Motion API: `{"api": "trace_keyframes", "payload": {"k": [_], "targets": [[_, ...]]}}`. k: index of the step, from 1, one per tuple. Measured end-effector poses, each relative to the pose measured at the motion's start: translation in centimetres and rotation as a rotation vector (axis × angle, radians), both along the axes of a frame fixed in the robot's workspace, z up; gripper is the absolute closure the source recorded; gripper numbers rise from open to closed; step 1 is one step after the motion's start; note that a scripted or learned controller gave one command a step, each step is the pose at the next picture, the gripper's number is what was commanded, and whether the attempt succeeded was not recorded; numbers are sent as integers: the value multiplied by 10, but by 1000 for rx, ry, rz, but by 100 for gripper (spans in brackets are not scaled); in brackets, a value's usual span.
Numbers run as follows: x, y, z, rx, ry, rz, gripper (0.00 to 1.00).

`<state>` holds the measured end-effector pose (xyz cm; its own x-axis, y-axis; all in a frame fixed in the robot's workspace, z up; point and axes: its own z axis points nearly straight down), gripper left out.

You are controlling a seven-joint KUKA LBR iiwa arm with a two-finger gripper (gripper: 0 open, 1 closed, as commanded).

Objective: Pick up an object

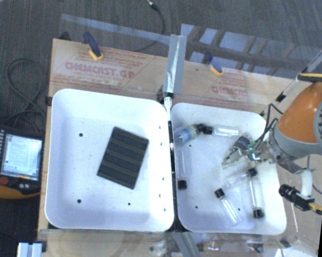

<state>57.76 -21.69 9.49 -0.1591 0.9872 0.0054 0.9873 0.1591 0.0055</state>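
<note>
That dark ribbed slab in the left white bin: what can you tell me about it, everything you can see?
The dark ribbed rectangular slab is near-black with a matte look, perhaps rubber or plastic. Parallel ridges run across its top, dividing it into several bands. It lies flat on the floor of the left white bin, slightly right of the middle, turned a little so its long edges lean off the bin's sides. Nothing rests on it or touches it apart from the bin floor, and it sits clear of the bin's walls.

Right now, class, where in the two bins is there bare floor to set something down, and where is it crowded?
Left bin: bare floor all around the dark ridged pad. Right bin: small free patch at its near-left corner. Crowded: the clear vials and the pincer fill its middle and right.
</note>
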Motion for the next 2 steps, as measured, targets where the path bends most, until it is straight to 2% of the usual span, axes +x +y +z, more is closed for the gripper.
{"api": "trace_keyframes", "payload": {"k": [1, 2], "targets": [[73, 1, -5, -1, -6, 65, 0], [73, -1, 5, -9, -9, 65, 100]]}}
